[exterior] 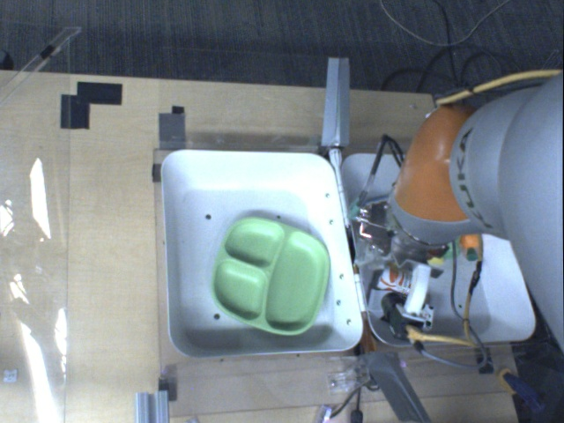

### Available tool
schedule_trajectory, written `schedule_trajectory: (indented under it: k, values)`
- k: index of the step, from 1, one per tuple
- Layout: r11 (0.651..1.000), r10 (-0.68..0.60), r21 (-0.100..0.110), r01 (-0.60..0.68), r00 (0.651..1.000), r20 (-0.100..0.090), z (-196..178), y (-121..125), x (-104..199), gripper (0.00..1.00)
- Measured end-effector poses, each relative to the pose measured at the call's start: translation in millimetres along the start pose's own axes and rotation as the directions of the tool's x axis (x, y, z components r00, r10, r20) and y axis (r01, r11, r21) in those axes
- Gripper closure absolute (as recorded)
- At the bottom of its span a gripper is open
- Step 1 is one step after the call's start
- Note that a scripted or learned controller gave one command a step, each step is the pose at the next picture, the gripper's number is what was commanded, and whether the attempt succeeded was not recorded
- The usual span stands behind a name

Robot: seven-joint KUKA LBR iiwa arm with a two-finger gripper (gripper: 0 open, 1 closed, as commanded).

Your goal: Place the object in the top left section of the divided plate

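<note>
Green plate [271, 276] sits in left bin [189, 183]. Arm [480, 174] hangs over right bin, at 3 o'clock from plate; finger state unclear.

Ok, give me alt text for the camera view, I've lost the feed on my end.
A green divided plate lies in the left white bin, none of its three sections holding anything. The grey arm with its orange band reaches in from the right, its gripper low over the right white bin.

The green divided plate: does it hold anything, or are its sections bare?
Bare. The green divided plate sits flat in the left white bin, and all three sections show only smooth green.
</note>
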State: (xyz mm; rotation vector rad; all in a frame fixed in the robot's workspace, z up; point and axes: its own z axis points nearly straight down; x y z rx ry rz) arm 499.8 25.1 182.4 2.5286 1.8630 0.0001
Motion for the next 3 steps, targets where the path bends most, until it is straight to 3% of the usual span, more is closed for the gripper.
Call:
schedule_trajectory:
  k: [1, 2, 3]
  values:
    - [0.970, -0.243, 0.002, 0.243, 0.970, 0.000, 1, 28, 94, 1.00]
    - [0.970, -0.243, 0.001, 0.243, 0.970, 0.000, 1, 28, 95, 0.00]
    - [0.923, -0.385, -0.004, 0.385, 0.923, 0.001, -53, 138, 17, 0.00]
